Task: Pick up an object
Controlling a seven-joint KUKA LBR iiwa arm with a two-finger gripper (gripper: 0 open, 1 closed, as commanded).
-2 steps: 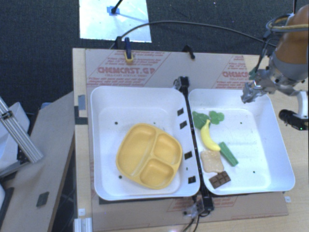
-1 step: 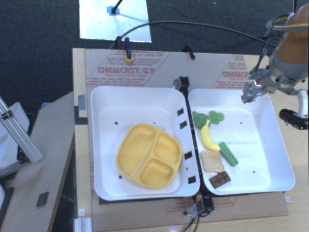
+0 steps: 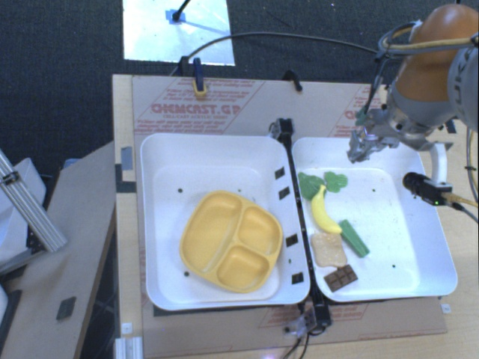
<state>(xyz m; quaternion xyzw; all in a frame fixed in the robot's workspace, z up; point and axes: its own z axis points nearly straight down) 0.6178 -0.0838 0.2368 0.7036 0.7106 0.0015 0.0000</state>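
The right white bin [image 3: 419,238] holds a yellow banana [image 3: 324,212], a green leafy piece [image 3: 322,182] above it, a green block [image 3: 353,238], a tan bread slice [image 3: 328,249] and a brown chocolate piece [image 3: 341,278]. My gripper [image 3: 361,149] hangs over the far edge of the right bin, up and to the right of the leafy piece. Nothing shows between its fingers.
The left white bin [image 3: 172,163] holds a yellow divided tray [image 3: 231,240]. A black divider [image 3: 294,215] runs between the bins. A black cylinder on a bracket [image 3: 423,187] sticks in at the right bin's far right side. Cables arc behind the bins.
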